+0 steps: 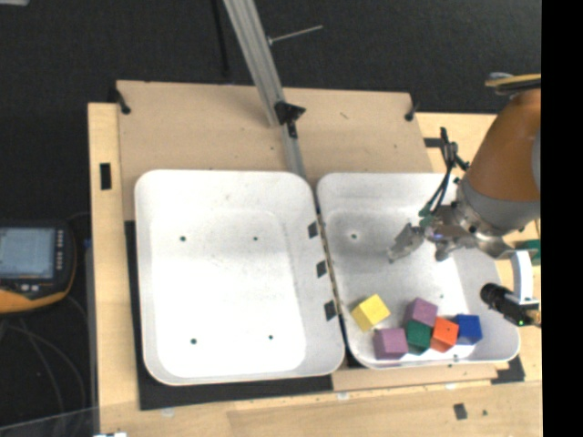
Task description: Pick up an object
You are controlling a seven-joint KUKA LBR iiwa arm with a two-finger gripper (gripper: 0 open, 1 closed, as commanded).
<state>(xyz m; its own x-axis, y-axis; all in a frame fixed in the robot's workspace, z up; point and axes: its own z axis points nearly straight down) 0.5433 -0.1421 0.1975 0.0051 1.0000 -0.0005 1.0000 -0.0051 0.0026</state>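
1. Leftmost, the left bin [228, 271] sits on the surface [105, 271].
2. Inside the right bin [364, 217], toward five o'clock, cluster the yellow block [371, 312], purple blocks [391, 342], green block [417, 335], orange block [444, 333] and blue block [468, 327].
3. At three o'clock, the jaws [421, 242] hover above them; whether spread or pressed together, I cannot tell.

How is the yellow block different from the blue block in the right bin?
The yellow block sits apart, left of the cluster, nearer the bin's middle divider; the blue block is packed at the cluster's right end, against the orange block. The yellow one looks turned at an angle; the blue sits squarer. Both are small cubes lying in the right bin.
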